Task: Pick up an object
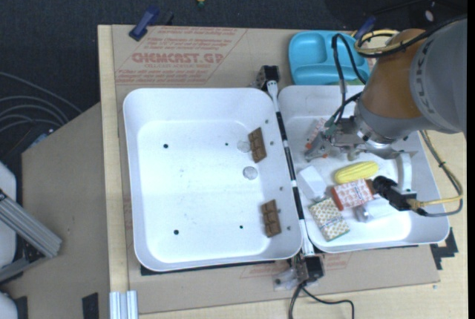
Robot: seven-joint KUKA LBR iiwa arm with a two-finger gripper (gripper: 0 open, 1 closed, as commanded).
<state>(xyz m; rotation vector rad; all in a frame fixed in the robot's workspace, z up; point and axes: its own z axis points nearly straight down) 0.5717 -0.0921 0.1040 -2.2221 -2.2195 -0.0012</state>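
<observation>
I see hand (324,138) low in right bin (423,236), arm (415,80) reaching in from right. Cannot tell its state; tip blurred among clutter. Just below hand and to its right: yellow banana-shaped toy (355,171). Below that, red packet (352,194), touching or just beside toy. Checkered packet (329,218) further below hand, near bin's front. Left bin (148,117) beyond hand's left: two brown blocks (257,144) against its right wall. Blue tray (320,58) above hand, on surface (185,58).
</observation>
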